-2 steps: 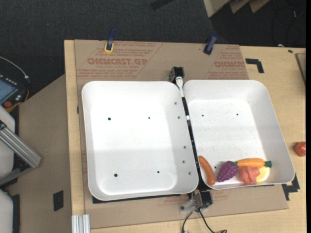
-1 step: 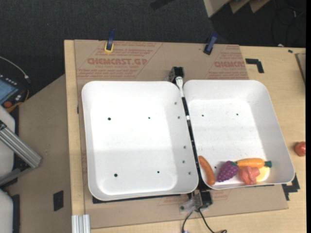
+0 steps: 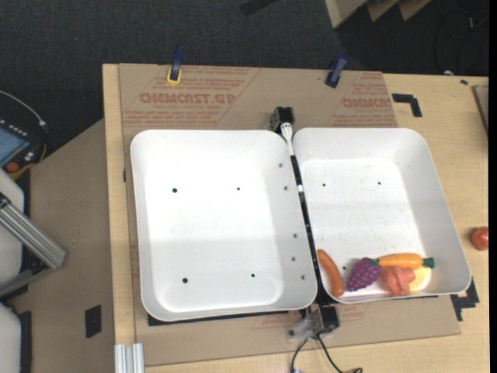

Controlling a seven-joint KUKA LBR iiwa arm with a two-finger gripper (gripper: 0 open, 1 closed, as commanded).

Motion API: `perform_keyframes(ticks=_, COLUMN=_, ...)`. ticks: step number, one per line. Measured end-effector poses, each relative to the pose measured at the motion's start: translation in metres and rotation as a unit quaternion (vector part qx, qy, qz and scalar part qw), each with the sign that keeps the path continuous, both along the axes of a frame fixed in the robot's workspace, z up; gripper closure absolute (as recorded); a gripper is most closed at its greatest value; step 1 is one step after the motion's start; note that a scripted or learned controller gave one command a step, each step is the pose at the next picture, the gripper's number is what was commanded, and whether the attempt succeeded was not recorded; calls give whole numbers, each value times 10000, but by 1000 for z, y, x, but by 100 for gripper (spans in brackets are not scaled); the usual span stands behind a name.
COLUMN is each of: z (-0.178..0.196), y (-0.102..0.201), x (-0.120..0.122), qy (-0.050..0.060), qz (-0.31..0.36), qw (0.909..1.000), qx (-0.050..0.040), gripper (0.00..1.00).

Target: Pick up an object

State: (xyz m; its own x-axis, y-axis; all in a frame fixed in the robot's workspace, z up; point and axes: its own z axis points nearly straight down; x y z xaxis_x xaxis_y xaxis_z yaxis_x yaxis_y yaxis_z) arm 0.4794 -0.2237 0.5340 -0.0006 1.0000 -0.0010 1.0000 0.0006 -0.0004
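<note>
Along the near edge of the right bin (image 3: pixel 373 154) we see the toys huddled: a sausage (image 3: pixel 330 273), grapes (image 3: pixel 363 274), a carrot (image 3: pixel 405 260), perhaps more beneath. Of our pincer's state we cannot tell; reaching from the right, we meet the carrot first.

I cannot tell how my arm is posed or how my wrist is turned at this moment.

Orange-red object (image 3: pixel 480 238) at right edge, partly cut off.
</note>
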Motion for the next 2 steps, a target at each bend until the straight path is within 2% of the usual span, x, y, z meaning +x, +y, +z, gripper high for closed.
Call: perform_keyframes(ticks=2, z=1, y=0, x=0, qy=-12, qz=-1, qw=10000, qx=-6, gripper=100)
